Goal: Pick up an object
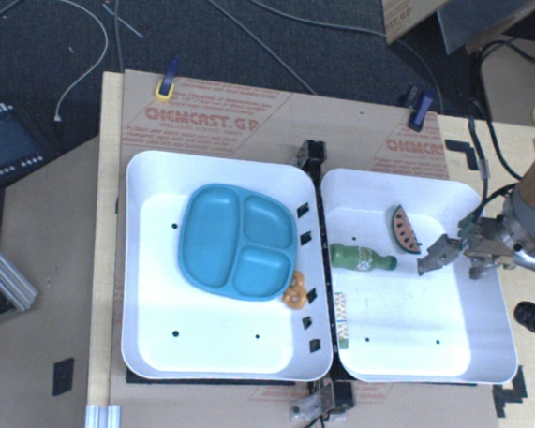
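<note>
Now gripper (458,256) spread wide, grasping nothing, over right bin (480,356). Left of it: ridged watermelon slice (403,229), glossy green bottle (361,259) lying flat. Left bin (144,319): smooth blue divided plate (236,242), lumpy orange bit (295,293).

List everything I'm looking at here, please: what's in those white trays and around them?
white bins: two, white, side by side on the bench
divided plate: one, blue, in the left bin
small toy: one, orange-tan, left bin, at the plate's right edge
bottle: one, green, lying in the right bin
watermelon slice: one, red with green rind, right bin
clamps: two, blue, at the board's far edge
cables: several, on the dark floor
gripper: one, grey, over the right bin, holding nothing
</note>
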